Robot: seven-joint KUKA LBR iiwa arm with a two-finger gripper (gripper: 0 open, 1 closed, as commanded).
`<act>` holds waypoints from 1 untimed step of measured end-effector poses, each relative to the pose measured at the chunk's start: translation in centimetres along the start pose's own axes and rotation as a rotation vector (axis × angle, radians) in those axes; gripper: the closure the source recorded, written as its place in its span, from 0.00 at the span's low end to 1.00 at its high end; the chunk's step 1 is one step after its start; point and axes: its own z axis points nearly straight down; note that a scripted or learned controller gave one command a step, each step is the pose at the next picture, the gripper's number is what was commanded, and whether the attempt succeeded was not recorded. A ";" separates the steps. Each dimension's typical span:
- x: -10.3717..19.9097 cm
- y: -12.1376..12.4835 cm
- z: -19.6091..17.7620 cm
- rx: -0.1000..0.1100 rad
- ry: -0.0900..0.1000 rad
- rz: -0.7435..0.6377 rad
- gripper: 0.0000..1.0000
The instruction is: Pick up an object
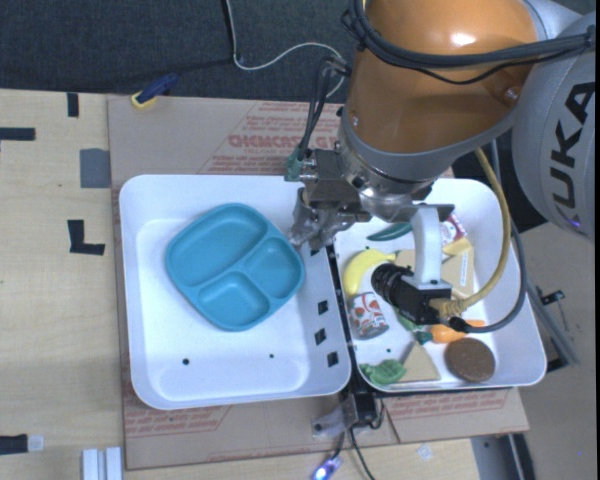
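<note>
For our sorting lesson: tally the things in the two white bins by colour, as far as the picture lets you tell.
Blue: 1, the plate in the left bin
Yellow: 1, the banana
Orange: 1, the carrot
Brown: 1, the disc
Green: 1, the leaf
Total: 5 clear; other items in the right bin are partly hidden by the arm.

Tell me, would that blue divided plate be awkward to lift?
Probably. The blue plate looks stiff, like moulded plastic, so it shouldn't flop. It lies flat and wide in the left bin, so two fingers may struggle. Its smooth surface could slip.
</note>
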 end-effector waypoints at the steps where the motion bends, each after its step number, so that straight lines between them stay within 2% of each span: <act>1: 0.2 0.1 -1.8 -0.014 0.005 -0.005 1.00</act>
